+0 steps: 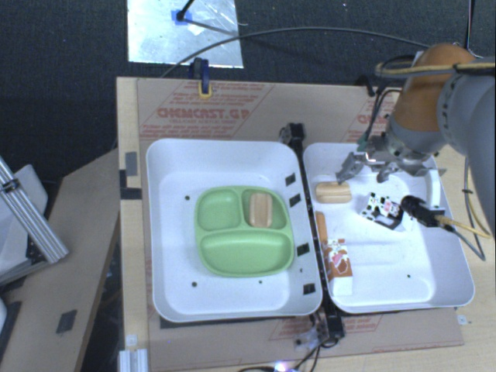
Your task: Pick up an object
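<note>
Grey arm (457,107) angles down over right bin (449,277).

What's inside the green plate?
The green plate has three compartments. A small tan, bread-like piece lies in the upper right one. The other two show bare green. What is under the piece is covered.

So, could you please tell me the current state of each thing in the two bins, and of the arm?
Green divided plate: flat in the left bin.
Tan bun-like piece: in the plate's upper right compartment.
Tan roll: lying in the right bin, just below the gripper.
Black-and-white printed item: lying mid-bin, untouched.
Small carton: lying flat by the right bin's left wall.
Gripper: over the right bin, holding nothing.
</note>
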`<action>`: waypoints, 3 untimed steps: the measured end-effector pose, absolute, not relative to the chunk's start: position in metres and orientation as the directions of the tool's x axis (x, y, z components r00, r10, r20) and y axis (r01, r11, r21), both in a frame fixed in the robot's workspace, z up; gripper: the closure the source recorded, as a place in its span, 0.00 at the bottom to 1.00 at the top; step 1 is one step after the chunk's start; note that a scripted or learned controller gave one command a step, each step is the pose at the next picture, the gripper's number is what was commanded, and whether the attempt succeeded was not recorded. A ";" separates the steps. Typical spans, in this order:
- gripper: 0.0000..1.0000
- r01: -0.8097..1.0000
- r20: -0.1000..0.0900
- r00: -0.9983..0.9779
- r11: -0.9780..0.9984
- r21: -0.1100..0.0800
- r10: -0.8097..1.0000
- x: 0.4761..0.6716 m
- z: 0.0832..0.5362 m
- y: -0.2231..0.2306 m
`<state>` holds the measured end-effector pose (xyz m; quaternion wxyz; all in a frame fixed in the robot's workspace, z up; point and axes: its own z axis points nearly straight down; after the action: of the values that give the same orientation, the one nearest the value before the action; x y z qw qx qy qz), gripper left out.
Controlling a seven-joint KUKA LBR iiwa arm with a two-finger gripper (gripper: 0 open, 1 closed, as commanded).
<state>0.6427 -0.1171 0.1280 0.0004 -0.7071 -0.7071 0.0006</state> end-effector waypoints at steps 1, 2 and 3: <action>1.00 1.000 -0.001 0.000 0.000 0.004 1.000 0.644 0.142 -0.117; 1.00 1.000 -0.002 0.001 -0.001 0.007 1.000 0.651 0.192 -0.125; 1.00 1.000 0.000 -0.004 0.004 0.004 1.000 0.652 0.232 -0.125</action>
<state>0.6520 -0.1251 0.2315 -0.0015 -0.7058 -0.7084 -0.0012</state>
